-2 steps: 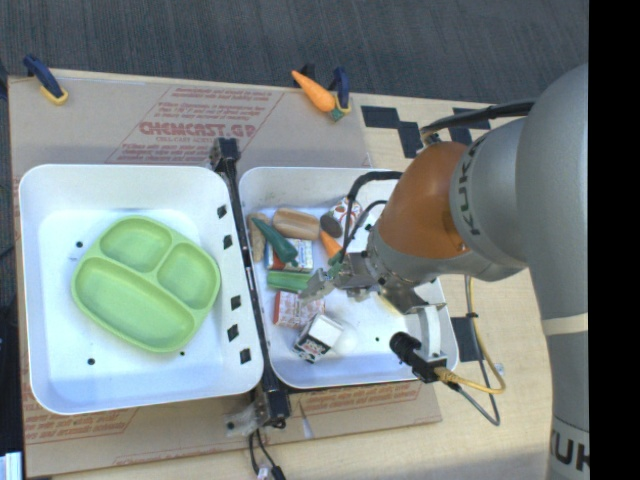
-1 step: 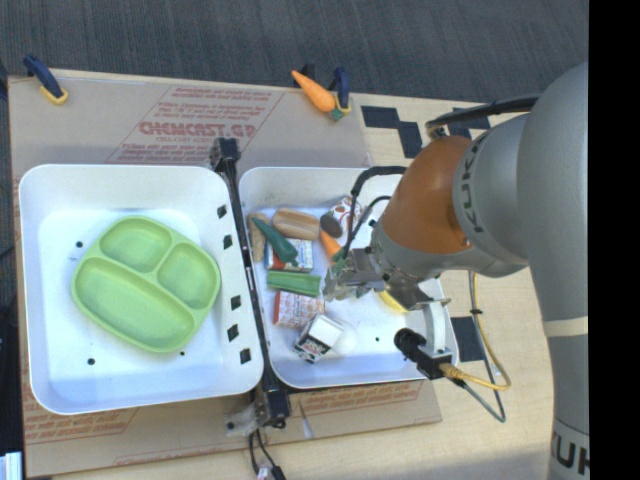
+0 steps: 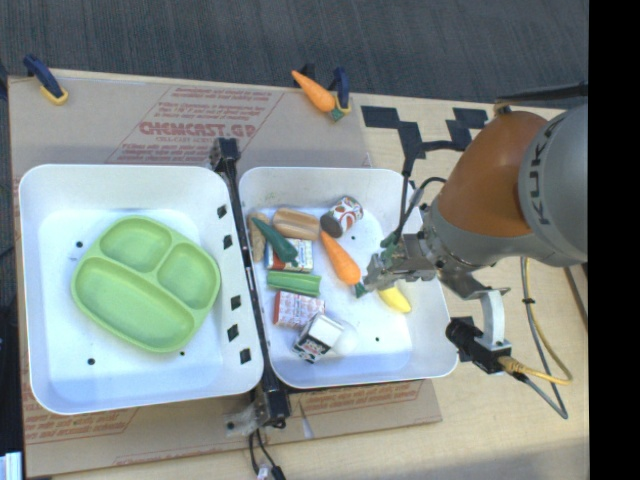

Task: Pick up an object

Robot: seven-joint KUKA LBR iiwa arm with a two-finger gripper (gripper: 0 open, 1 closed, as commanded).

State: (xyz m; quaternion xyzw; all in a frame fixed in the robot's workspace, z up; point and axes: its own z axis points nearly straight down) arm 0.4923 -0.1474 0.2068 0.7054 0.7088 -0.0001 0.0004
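At the near edge of the table [image 3: 470, 408] two white bins sit side by side. The left bin [image 3: 50, 368] carries one green divided plate [image 3: 147, 282] with three compartments. The right bin [image 3: 430, 353] holds a scatter: nearest, one small black-and-white box [image 3: 318, 339], then one red-and-white packet [image 3: 296, 309], one flat green bar [image 3: 294, 282], and one yellow piece [image 3: 396, 299] lying just right of centre. Farther back come one orange carrot [image 3: 341, 257] set on a slant, one dark green pod-like item [image 3: 273, 239], one tan sausage-shaped roll [image 3: 296, 223], and one round red-and-white item [image 3: 345, 213] near the far wall.

The tool [image 3: 372, 277] is low inside the right bin, between the carrot's lower end and the yellow piece, close to both; whether it is open or closed cannot be told, and nothing is clearly held in it. The near-right corner of this bin is bare white floor, and a strip along its right wall is also free. Beyond the bins, one more carrot [image 3: 314, 90] lies by a blue clamp [image 3: 341, 90] at the table's far edge, with another blue clamp [image 3: 43, 76] at the far left corner
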